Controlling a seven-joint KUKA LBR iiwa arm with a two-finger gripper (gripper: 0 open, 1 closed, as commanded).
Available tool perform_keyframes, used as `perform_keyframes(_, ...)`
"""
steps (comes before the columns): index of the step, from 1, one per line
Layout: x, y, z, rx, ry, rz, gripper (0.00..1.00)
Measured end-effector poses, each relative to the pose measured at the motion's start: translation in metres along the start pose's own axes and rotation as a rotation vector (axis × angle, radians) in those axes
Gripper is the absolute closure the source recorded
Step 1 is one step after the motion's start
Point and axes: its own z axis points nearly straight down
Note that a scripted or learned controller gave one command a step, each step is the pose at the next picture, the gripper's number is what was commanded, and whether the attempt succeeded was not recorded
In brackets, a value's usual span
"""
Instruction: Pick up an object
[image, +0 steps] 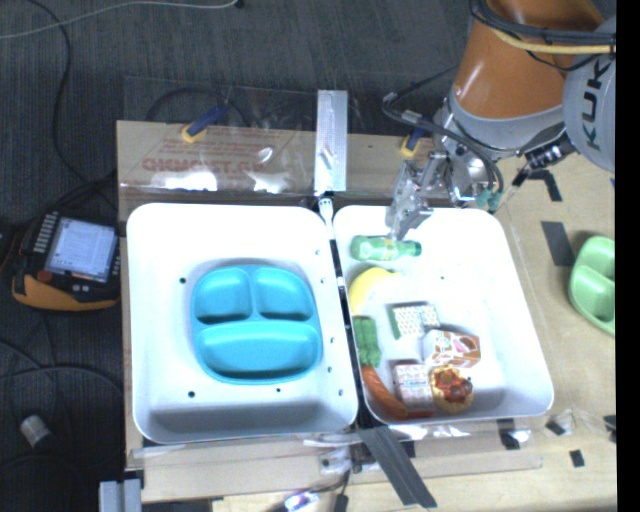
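Clutter fills the near half of the right bin, and that, we judge, is why the gripper sits at the far end instead: the pale green bottle lies on its side there, a little apart from the pile, with bare white floor to its right. The arm reaches in from the right and tips its wrist down over the bin's far rim, so the fingertips hang just above the bottle's right end, close to it or perhaps touching. The view is too soft there for us to tell whether they are spread or closed, and we see nothing clearly caught between them, so we would not call the bottle held. Nearer us, a yellow fruit-like piece lies just beside the bottle, and beyond it a checked packet, small printed boxes and an orange carrot-like piece are packed against one another, leaving poor room for fingers. The left bin holds a blue divided tray, set flat in the middle and well apart from the work. We take the step in hand to be the descent onto the bottle.
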Motion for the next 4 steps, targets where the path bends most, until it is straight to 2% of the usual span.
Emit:
perform_keyframes(1, -0.006, -0.058, -0.127, 0.000, 0.000, 0.205, 1.00)
perform_keyframes(2, -0.021, -0.072, -0.023, 0.001, -0.001, 0.151, 1.00)
perform_keyframes(3, -0.013, -0.041, 0.003, 0.001, 0.000, 0.139, 1.00)
perform_keyframes(4, -0.018, -0.084, -0.127, 0.002, 0.000, 0.503, 1.00)
